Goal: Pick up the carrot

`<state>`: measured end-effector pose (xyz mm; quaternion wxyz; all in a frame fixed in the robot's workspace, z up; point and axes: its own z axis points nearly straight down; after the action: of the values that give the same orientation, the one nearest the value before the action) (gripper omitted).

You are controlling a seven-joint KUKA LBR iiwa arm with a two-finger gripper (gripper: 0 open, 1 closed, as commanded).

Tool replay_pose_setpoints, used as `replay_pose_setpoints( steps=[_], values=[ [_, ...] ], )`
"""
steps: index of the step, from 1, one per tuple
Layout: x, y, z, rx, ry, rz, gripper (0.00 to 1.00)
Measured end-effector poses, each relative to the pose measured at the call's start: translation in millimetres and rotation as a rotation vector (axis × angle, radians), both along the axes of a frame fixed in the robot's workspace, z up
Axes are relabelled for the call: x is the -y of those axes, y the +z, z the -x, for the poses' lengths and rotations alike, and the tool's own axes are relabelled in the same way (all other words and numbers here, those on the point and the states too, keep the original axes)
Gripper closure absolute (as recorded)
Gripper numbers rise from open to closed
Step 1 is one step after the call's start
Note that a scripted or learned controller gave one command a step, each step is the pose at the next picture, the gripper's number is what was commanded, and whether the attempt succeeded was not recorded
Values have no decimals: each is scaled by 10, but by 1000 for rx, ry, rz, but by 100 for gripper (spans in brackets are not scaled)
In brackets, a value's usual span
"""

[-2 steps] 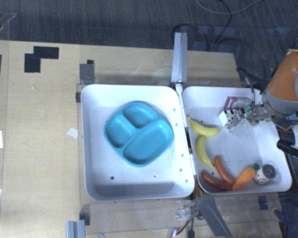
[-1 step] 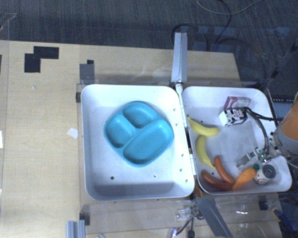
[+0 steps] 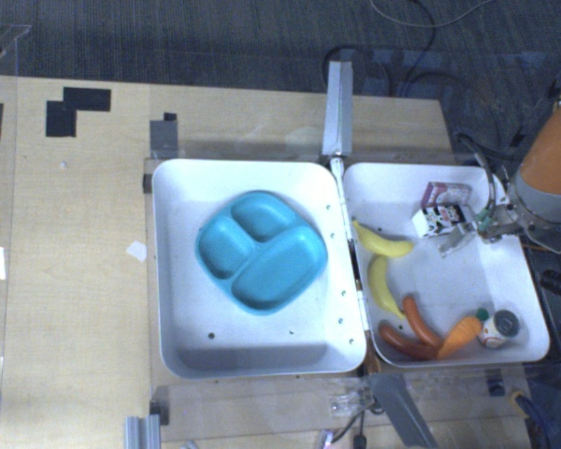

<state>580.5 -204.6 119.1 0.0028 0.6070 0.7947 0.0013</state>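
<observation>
- The carrot (image 3: 458, 336) lies at the near edge of the right bin (image 3: 514, 269), close to that bin's near right corner. It is a short, bright orange, tapered piece, thicker at its right end, lying tilted with its narrow tip pointing down and left. A small green patch sits at its thick end.
- Just right of the carrot are a small round pale thing with coloured marks (image 3: 489, 333) and a dark grey round cap-like thing (image 3: 506, 323); what they are cannot be told.
- Left of the carrot, a red-orange sausage shape (image 3: 419, 320) slants down towards it, and a darker red piece (image 3: 400, 340) lies along the bin's near wall. The carrot's tip touches or nearly touches these.
- Farther back, two yellow bananas (image 3: 384, 286) lie near the left wall of the right bin, one behind the other.
- In the left bin (image 3: 178, 279), a blue divided plate (image 3: 262, 251) with three compartments rests near the middle.
- At the far right of the right bin, the claw (image 3: 456, 239) hangs well apart from the carrot, beside a small white and purple packet (image 3: 443, 208); whether its fingers are apart or together cannot be told.
- Behind it the grey arm with its orange band (image 3: 553, 157) enters from the right.
- Both bins sit on a pale wooden surface (image 3: 75, 251).
</observation>
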Motion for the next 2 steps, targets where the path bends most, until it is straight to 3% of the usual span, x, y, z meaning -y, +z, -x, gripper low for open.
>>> replay_pose_setpoints(
  steps=[1, 2],
  values=[
    [8, -310, -331, 3, 46, 2, 0],
    [27, -295, 713, 4, 179, 4, 0]
  ],
)
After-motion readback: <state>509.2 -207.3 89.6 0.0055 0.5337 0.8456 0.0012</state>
